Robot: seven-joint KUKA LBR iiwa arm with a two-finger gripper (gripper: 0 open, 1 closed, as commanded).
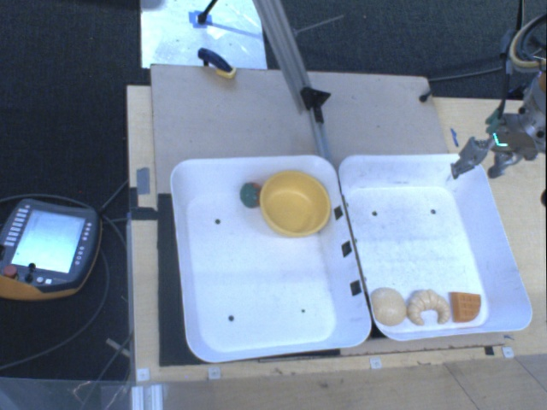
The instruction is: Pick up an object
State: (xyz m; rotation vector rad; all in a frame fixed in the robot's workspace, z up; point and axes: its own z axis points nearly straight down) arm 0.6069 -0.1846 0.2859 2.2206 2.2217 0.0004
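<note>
Up at the right white plastic bin's [504, 254] far right rim, the grey two-finger claw [479, 162] hung spread, holding nothing. Cream egg [387, 306], croissant [429, 307] and orange block [465, 306] lay well below; round yellow bowl [295, 202] far left.

A robotics lab or test cell, not a home or shop. Shown by a plain board bench [282, 109] on dark carpet [68, 75], bearing two shallow white bins [256, 331] side by side for trials. Shown too by a robot teach pendant [47, 248] with a lit screen lying on the floor at left, cable trailing. Also a metal pole [282, 37] slanting in above, a clamp [216, 61] on the board's far edge, loose black cables [479, 67] at right.
</note>
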